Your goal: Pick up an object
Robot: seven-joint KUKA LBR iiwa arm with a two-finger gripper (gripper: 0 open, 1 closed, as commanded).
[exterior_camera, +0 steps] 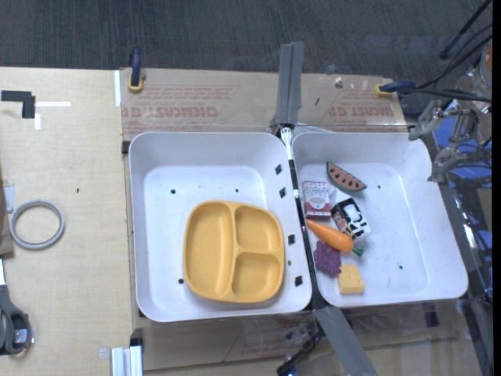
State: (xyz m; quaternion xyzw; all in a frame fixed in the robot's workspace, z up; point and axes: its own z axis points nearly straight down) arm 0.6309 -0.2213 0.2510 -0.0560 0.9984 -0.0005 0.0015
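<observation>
crowded pile, risky pick

task's thing = any obj in the right bin (407, 233). all of them lie well apart from the gripper (448, 141), which sits at that bin's far view-right corner; the pile is toward view-left and nearer the camera than the jaws. jaw state: cannot tell, the metal there is too tangled to read, and nothing visibly held.

the carrot (329, 234) is mid-pile, touching or nearly touching the purple grapes (327, 258) and the black-and-white toy (351, 218). the cheese block (351, 279) is just beyond the grapes, nearest the camera. the small red-and-white box (316, 198) lies just beside the divider. the watermelon slice (346, 177) stands a bit apart, closest to the jaws.

what could go wrong, imo:
- a grab at the carrot may catch a neighbour too, or shove the pile w/o closing on anything.
- the box and grapes hug the divider wall, so a jaw may hit the wall first.
- the carrot is round and tapered and may squirt out.
- the melon slice is flat and low, so the jaws may skid over it.

the left bin (156, 178), farther from the jaws, holds a yellow divided plate (233, 251).

writing: the box has print, too small to read. the cardboard (188, 104) behind the bins has red lettering, appears mirrored, not legible. no other labels.
</observation>
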